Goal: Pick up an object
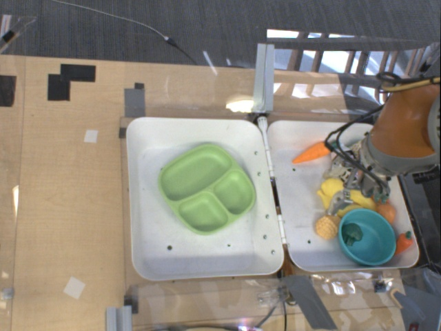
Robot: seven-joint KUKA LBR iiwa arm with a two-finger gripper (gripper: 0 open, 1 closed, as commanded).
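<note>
Highest toward the lens sits my orange-banded wrist (406,126), hanging over the two o'clock corner of the right bin (296,254). Below it my fingers (354,182) are down among the toys, and cabling hides their tips, so I cannot tell whether they are spread or closed, or whether anything lies between them.

Just at my eight o'clock is a yellow toy (331,189), touching or nearly so. It looks like the nearest candidate. At six o'clock stands the teal bowl (372,243), and at seven a knobbly yellow-orange fruit (326,226) leans by its rim. The toy carrot (311,152) lies alone at ten o'clock on bare bin floor. Far off at nine, in the left bin (148,254), rests the green divided plate (207,188).

To do this well, I judge I should straddle one piece only, centred across its narrow side, and close before lifting straight up. The cluster is tight, so a neighbour could wedge in or the smooth yellow piece squirt free. The lone carrot seems the cleaner pick.
</note>
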